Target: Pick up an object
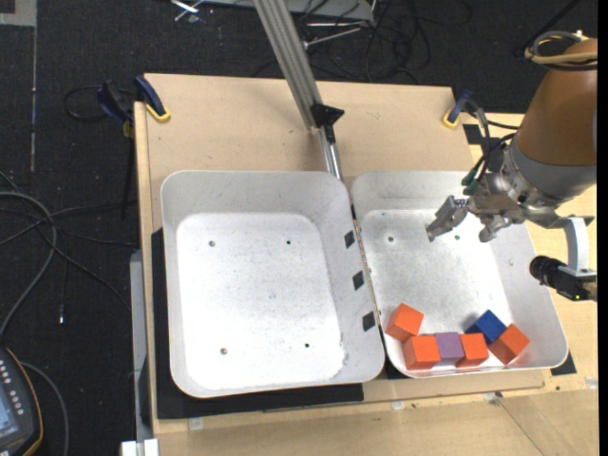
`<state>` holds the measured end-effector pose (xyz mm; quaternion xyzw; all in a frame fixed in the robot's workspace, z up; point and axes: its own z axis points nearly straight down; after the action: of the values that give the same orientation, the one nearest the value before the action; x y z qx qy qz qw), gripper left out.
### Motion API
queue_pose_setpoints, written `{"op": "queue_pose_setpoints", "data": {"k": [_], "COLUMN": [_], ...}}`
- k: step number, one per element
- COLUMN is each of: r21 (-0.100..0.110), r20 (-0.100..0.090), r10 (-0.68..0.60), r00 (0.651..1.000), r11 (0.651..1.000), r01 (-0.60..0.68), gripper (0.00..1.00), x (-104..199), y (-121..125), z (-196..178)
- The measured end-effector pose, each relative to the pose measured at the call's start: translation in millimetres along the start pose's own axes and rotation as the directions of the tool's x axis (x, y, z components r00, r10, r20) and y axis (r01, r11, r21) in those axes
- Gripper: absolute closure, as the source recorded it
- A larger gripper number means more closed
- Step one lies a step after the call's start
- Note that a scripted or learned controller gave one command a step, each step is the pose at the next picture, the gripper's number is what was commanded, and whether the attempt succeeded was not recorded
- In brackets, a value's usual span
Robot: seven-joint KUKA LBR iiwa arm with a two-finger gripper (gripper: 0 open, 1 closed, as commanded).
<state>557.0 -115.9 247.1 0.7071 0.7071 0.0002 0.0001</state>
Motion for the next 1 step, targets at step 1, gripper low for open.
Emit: {"op": "queue_pose_setpoints", "data": {"k": [1], "r21": [0.0], "r20": [0.004], "r10": [0.004], "r00": [1.0], "r11": [1.0], "r01": [-0.004], "gripper": [0.0], "x": [-57.6], "y": [49.8], "z": [36.3]}}
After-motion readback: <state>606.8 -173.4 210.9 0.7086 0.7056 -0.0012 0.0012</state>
